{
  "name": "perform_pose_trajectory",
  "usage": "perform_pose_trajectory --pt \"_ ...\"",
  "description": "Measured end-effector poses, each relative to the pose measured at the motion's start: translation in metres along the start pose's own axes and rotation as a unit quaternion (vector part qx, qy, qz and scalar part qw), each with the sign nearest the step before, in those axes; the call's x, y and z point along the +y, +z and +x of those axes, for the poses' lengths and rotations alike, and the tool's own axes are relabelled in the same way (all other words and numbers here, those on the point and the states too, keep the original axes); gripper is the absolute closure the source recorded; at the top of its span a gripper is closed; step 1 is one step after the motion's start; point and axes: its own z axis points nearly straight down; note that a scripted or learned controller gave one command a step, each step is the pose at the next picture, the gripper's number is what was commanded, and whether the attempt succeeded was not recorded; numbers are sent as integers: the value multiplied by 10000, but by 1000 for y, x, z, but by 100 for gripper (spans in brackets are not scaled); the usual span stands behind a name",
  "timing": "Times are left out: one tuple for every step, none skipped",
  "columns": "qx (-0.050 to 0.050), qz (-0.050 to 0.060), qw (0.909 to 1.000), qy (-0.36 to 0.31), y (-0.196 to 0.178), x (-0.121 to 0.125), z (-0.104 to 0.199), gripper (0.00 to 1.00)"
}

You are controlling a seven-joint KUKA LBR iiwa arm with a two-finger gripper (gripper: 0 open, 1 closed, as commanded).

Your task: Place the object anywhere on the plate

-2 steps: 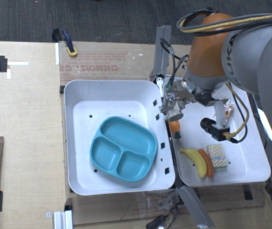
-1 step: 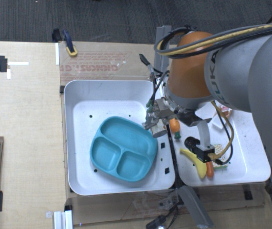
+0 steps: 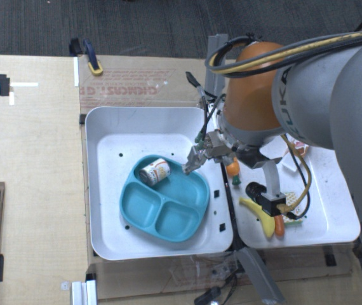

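Camera view: a small can (image 3: 154,170) lies on its side in the upper-left compartment of the blue plate (image 3: 194,196), near the rim; being round, it could roll off if nudged. The hand (image 3: 192,162) hangs just right of the can, holding nothing; finger spacing cannot be told.

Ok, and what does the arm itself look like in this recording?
The arm is bulky, smooth grey, with a rounded orange band above the wrist. Black and yellow cables run along its top. The gripper is small, grey metal, with thin loose wires beside it.
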Motion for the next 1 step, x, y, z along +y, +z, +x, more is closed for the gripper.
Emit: perform_pose_trajectory --pt "-2 -9 9999 -160 0 5 -37 0"
